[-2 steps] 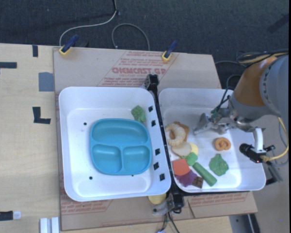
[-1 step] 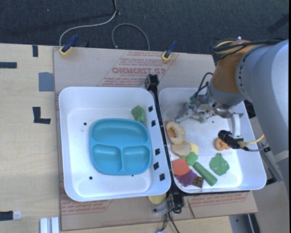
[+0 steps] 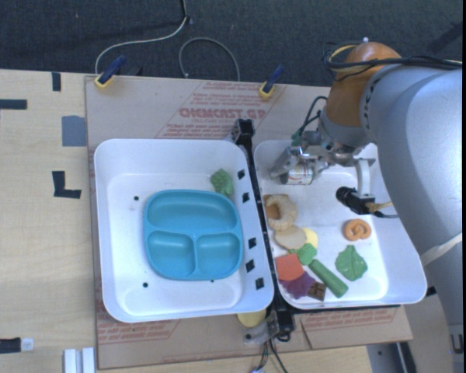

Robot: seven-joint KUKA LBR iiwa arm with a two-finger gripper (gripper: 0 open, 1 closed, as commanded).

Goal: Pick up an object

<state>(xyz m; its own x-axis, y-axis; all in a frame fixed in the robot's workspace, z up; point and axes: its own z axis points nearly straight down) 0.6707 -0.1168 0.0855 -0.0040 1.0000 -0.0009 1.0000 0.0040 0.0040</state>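
Standing by the surface (image 3: 31, 231), looking L to R. The left bin (image 3: 113, 286) is holding a blue divided tray (image 3: 193, 234) in the middle, w/ one small green leafy piece (image 3: 222, 182) lying just off the tray's far right corner, near the wall btwn the bins.

The right bin (image 3: 400, 274) is carrying the rest: a tan ring-shaped pastry (image 3: 279, 208), a pale round piece (image 3: 290, 236) just below it, a yellow bit (image 3: 308, 238), a red-orange piece (image 3: 289, 267), a purple piece (image 3: 298, 286), a green cylinder (image 3: 328, 277), a green leafy piece (image 3: 350, 263) and a small orange curl (image 3: 357, 229) sitting apart near the right wall.

The tool (image 3: 297, 167) is hanging low at the far left corner of the right bin, arm (image 3: 408, 130) coming in from the right. Can't tell if it's spread or pressed together, and nothing is visibly in it. Any of the toys would do as the pick obj; the pastry is nearest, just toward me from the tool.

To do this well, I reckon it should be picking an isolated item, e.g. the orange curl or the pastry, centring over it and dropping straight, not diving into the crowded near cluster where pieces are touching.

Writing: the cardboard sheet (image 3: 210, 115) under the bins is showing red print, approx "CHEMCAST GP"; smaller lines too blurry to read.
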